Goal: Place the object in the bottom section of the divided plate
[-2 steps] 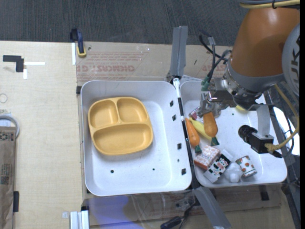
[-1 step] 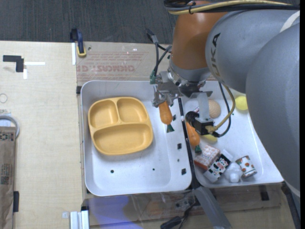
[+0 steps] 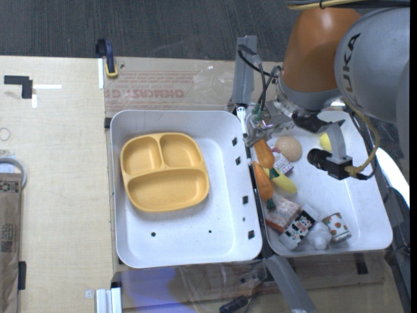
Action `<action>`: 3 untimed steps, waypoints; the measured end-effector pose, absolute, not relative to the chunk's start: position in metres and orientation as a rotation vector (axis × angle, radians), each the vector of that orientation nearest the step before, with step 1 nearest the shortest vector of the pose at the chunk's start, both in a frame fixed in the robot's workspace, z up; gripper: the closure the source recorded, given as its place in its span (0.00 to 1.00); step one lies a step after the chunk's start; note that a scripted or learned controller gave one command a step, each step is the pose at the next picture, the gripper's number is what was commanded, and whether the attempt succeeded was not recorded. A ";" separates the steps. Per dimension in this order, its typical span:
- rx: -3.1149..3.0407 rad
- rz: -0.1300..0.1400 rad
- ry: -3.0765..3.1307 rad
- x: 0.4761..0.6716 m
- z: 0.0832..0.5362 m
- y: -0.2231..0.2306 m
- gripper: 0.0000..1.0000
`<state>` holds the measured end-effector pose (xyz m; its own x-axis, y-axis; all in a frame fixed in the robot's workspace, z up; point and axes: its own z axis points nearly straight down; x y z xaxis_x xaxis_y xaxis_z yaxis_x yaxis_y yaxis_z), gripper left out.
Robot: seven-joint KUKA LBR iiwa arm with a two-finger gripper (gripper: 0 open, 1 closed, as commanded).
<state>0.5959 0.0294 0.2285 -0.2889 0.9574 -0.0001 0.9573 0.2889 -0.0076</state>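
A yellow divided plate point(image 3: 128, 175) lies in the left bin point(image 3: 195, 240), with two small sections at the top and one wide section point(image 3: 168, 188) at the bottom, all bare. My gripper point(image 3: 258, 128) hangs low at the upper left corner of the right bin point(image 3: 371, 237), just above the top end of an orange carrot point(image 3: 264, 154). A second orange carrot point(image 3: 264, 182) lies below the first, along the bin's left wall. The wrist and its cables hide the gripper's tips.
The right bin also holds a beige ball point(image 3: 289, 148), a yellow banana point(image 3: 285, 184), a red and white box point(image 3: 284, 214), a cow-patterned carton point(image 3: 298, 230) and a spotted cup point(image 3: 337, 225). The arm covers the bin's upper right part.
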 end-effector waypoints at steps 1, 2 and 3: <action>-1.892 0.010 -2.501 0.522 0.258 -0.032 1.00; -1.675 0.007 -2.654 0.569 0.292 0.022 1.00; -1.560 0.009 -2.721 0.571 0.222 0.072 1.00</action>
<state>0.5712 0.0716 0.2220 -0.5054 0.8629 0.0017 0.8628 0.5054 -0.0079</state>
